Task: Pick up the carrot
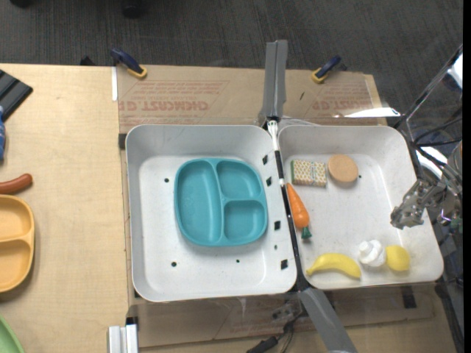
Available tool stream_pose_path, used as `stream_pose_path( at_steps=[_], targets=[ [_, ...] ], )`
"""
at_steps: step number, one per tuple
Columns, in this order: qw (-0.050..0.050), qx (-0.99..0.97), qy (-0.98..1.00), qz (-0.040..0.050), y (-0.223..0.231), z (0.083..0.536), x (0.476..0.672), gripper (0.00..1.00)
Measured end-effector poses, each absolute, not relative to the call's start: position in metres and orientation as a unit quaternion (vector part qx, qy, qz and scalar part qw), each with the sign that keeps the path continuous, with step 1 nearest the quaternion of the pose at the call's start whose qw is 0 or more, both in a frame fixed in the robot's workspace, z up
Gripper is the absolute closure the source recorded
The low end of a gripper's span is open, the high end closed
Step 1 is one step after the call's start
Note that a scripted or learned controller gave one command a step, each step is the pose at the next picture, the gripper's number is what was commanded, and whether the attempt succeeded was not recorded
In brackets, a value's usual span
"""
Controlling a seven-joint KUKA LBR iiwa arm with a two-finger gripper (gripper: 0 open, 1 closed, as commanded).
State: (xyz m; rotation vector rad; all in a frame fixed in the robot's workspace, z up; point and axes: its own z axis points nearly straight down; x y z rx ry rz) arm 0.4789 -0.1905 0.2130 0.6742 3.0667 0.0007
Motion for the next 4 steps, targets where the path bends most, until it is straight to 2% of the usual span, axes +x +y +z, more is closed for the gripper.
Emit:
stream_pose_path(
  at_steps=[1, 2, 3, 4],
  targets=[
    [0.002, 0.216, 0.976, -0.0004, -0.223, 0.306, 0.479, 1.00],
    [0.001, 0.212, 0.977, 0.0000, -0.188, 0.281, 0.516, 1.00],
    [0.002, 0.224, 0.975, -0.0004, -0.222, 0.276, 0.530, 1.00],
    [0.002, 0.217, 0.976, -0.0001, -0.222, 0.291, 0.546, 1.00]
  ],
)
